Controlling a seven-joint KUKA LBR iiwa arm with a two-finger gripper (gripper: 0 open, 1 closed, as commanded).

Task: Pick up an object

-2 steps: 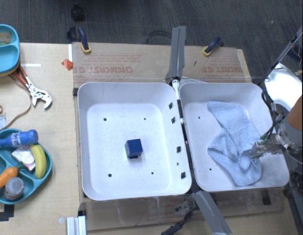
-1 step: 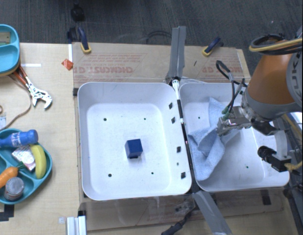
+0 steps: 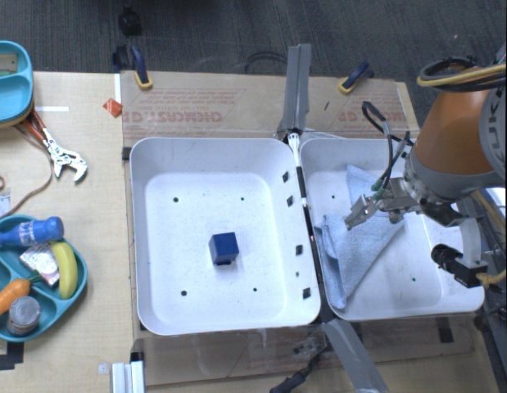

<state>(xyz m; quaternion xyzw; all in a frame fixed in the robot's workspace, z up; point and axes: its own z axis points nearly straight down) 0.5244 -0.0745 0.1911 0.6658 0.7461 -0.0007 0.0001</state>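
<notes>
Reaches in from the right over the right bin [image 3: 417, 297], orange band above the wrist, wrist angled down and leftward. Gripper [image 3: 361, 211] low over the light blue cloth [image 3: 351, 252], tips at the cloth's upper edge. Cannot tell whether the fingers are apart or together, nor whether any cloth sits between them. Cloth crumpled along the right bin's left side, running down to its front wall. Blue cube [image 3: 224, 248] near the middle of the left bin [image 3: 155, 244], well apart from the gripper. Wrench [image 3: 61, 158] on the surface at far left.
</notes>
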